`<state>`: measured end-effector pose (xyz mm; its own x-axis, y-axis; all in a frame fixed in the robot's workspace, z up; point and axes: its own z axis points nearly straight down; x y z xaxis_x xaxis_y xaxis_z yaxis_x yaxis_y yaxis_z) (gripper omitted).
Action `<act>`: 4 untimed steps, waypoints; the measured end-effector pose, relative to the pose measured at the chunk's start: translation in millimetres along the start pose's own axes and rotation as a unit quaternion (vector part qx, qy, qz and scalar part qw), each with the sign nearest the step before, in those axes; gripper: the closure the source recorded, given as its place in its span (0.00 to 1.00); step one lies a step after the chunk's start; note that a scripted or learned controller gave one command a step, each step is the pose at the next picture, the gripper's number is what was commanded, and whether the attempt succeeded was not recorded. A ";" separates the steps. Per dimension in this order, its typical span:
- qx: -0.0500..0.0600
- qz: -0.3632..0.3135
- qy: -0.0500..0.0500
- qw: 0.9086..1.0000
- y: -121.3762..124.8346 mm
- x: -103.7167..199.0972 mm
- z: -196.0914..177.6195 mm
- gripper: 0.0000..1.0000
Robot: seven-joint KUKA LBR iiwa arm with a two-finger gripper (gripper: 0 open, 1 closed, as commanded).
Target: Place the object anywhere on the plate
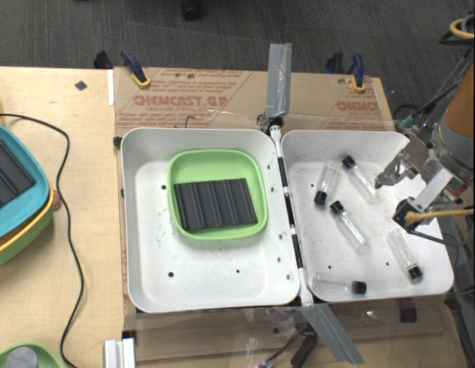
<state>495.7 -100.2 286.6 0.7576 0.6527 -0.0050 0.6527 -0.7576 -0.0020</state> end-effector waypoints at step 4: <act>0.002 0.252 0.000 0.968 80.0 -93.3 22.5 0.00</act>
<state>477.1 -221.7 264.5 0.9799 0.1993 -0.0070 0.1993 -0.9799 -0.0027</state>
